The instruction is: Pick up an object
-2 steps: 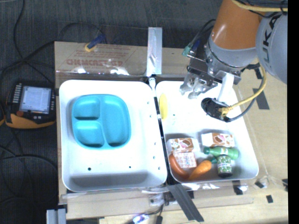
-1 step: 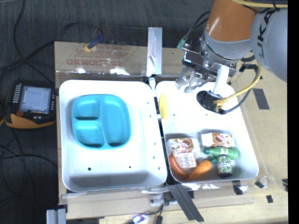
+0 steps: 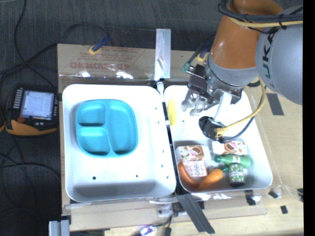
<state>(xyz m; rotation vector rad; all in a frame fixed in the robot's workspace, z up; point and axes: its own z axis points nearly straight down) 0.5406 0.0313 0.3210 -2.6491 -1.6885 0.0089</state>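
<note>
While the fingers (image 3: 193, 105) hang spread and empty, the carrot (image 3: 211, 178) lies well apart below.

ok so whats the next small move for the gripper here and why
Probably shift toward the bin's near end, then descend. The gripper hangs above bare floor at the far end of the right bin, holding nothing, while the carrot and green bottle lie clustered nearer the camera.
</note>
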